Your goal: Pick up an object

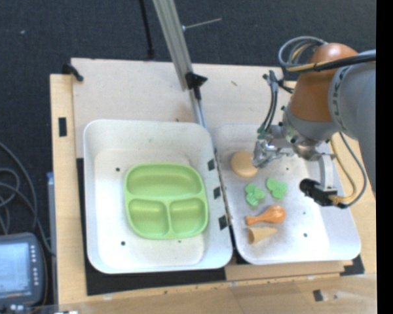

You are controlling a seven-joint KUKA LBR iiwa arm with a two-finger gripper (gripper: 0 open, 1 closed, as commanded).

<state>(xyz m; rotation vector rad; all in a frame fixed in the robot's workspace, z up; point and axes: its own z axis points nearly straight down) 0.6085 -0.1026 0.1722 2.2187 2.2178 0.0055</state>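
Target I'd pick: the round tan bun-shaped toy (243,164), lying in the right-hand shallow white bin (340,237), near that bin's upper left corner. It sits just beside the claw (262,154), to the claw's left and a touch toward the camera, nearly touching in this slanted view. I can't confirm contact. The bun is roughly round, so no long axis to line up on.

Claw state: metal fingers point down over the bin floor, but from here I cannot tell whether they're spread or pressed together. Nothing visible between them.

Further out from the claw, toward the near edge of the bin: two small green leaf-shaped pieces (264,191) side by side, then an orange drumstick-shaped toy (267,216) with its long axis running left-right, and a pale tan cone-shaped piece (261,233) just beyond it. All well apart from the claw compared with the bun.

Far left of the claw, in the other white bin (98,175), a light green divided plastic tray (165,200).

My read: the pick turns on a short shift leftward to centre over the bun before descending.
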